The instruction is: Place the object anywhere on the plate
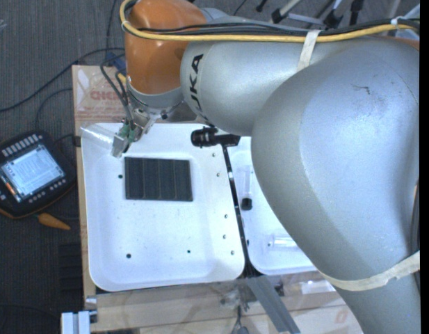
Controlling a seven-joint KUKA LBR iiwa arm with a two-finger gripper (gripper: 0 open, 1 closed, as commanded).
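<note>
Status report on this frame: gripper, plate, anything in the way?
Gripper at upper-left corner of left bin, just off the dark plate. Nothing on plate. Small black item in right bin, arm overhanging it.

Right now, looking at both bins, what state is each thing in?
hand: low at the far left corner of the left bin, beside the plate, not over it.
plate: dark, lying flat in the left bin, nothing on it.
left bin: flat on the bench, holding the plate.
right bin: mostly hidden behind the arm.
control pendant: left of the bench, screen lit.
</note>
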